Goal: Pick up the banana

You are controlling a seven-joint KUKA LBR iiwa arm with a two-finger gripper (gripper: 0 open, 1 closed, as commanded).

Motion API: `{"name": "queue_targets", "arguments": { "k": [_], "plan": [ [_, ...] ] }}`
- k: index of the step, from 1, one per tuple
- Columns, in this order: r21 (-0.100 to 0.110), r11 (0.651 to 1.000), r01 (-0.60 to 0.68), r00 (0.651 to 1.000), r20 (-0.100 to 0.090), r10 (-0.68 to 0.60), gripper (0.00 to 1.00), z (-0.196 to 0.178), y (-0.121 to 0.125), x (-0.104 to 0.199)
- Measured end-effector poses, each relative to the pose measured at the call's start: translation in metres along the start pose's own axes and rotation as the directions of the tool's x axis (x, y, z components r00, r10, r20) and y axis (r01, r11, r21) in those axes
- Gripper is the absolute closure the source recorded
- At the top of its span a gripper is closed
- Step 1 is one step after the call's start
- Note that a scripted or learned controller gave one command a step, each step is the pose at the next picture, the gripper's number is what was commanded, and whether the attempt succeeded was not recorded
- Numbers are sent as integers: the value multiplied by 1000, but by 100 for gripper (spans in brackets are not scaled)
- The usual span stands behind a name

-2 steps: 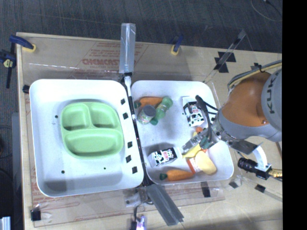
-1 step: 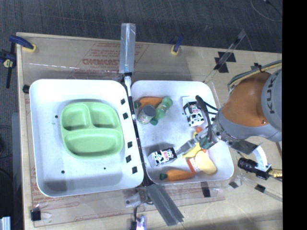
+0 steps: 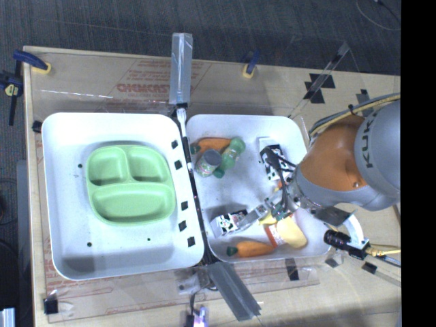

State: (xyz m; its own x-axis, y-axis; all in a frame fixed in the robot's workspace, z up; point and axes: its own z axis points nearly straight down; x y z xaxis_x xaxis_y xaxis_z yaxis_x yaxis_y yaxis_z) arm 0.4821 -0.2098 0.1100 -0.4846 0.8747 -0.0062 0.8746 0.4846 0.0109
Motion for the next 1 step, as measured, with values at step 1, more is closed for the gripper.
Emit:
{"name": "queue_targets", "arguments": {
  "k": [1],
  "plan": [
    [10,1000,14,1000,-6,-14,0,-39,-5,1]
  ]
}}
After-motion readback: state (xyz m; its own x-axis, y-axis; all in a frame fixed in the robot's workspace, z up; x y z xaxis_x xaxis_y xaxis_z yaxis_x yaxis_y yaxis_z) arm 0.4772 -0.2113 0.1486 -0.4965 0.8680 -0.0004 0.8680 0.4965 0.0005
